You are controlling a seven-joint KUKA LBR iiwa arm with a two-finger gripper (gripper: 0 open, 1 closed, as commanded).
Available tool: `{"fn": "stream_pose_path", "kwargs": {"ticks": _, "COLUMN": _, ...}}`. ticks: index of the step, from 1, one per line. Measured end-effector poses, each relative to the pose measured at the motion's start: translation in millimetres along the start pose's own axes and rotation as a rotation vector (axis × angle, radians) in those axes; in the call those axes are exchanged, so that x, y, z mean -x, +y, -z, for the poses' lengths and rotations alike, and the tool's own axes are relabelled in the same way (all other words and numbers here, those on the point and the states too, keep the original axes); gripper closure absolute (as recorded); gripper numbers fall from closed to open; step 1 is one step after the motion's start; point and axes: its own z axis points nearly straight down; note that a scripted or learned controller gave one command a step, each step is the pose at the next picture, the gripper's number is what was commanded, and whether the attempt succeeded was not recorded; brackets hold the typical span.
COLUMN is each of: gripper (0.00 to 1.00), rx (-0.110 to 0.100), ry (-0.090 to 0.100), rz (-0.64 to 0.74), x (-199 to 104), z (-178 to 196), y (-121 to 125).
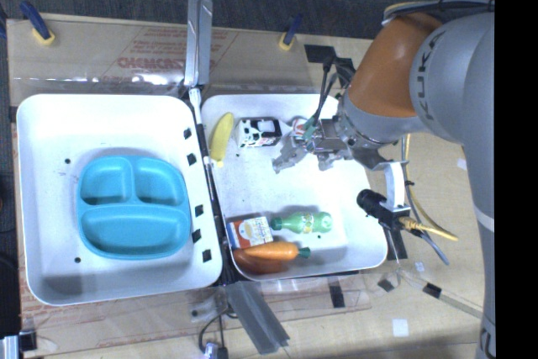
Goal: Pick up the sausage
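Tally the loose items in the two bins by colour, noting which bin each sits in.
Blue: 1, divided tray, left bin
Yellow: 1, banana, right bin
Black-and-white: 1, small item, right bin
Green: 1, bottle, right bin
Orange: 1, carrot, right bin
Orange-and-white: 1, packet, right bin
Total: 6

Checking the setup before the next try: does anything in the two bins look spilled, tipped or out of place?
Nothing looks spilled or damaged. The blue tray sits flat in the left bin. In the right bin, the banana leans along the left wall, and the green bottle lies on its side above the carrot.
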Motion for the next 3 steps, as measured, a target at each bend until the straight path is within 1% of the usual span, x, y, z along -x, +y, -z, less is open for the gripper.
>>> {"fn": "stream_pose_path", "kwargs": {"ticks": 1, "gripper": 0.0, "rx": 0.001, "ry": -0.001, "rz": 0.092, "x": -40, "z": -117, "y": -7}}
{"fn": "stream_pose_path", "kwargs": {"ticks": 2, "gripper": 0.0, "rx": -0.022, "ry": 0.004, "rz": 0.066, "x": -22, "z": -110, "y": 102}}
{"fn": "stream_pose_path", "kwargs": {"ticks": 3, "gripper": 1.0, "rx": -0.02, "ry": -0.001, "rz": 0.072, "x": -21, "z": -100, "y": 102}}
